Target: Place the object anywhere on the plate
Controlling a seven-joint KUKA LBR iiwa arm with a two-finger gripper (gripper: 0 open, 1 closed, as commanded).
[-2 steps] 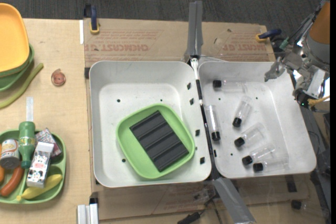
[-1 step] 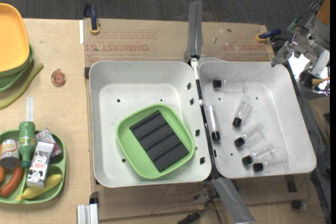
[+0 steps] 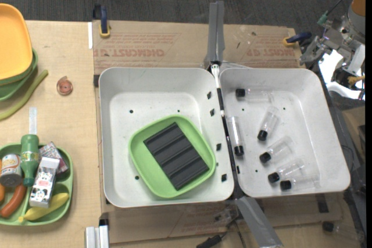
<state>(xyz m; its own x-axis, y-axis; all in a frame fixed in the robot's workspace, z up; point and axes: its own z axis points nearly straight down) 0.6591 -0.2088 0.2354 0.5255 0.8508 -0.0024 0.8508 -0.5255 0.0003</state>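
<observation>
1. Up at the far right corner of the table, the arm (image 3: 347,38) hangs outside both bins, its wrist end a blur of metal and cable. I cannot tell whether the jaws are open or shut, and no object can be made out between them.
2. Nearest to it is the right bin (image 3: 329,106), well below the wrist end. Six clear vials (image 3: 268,124) with black caps lie scattered on its floor. One lies along the wall it shares with its neighbour, and two sit close together towards the table's near edge.
3. Across the divider, the left bin (image 3: 106,125) carries the green plate (image 3: 139,145), set at a slant in the near half of the bin.
4. And there is the object: a dark ridged block (image 3: 176,156) lies flat on the plate, inside its rim, well apart from the arm.
5. Both bins rest on a brown cardboard sheet (image 3: 145,46), pinned at the far edge by a blue clamp (image 3: 101,19).
6. Out at the table's left edge sit stacked yellow and green dishes (image 3: 13,46). A green tray (image 3: 58,206) of toy food is at the near left corner.
</observation>
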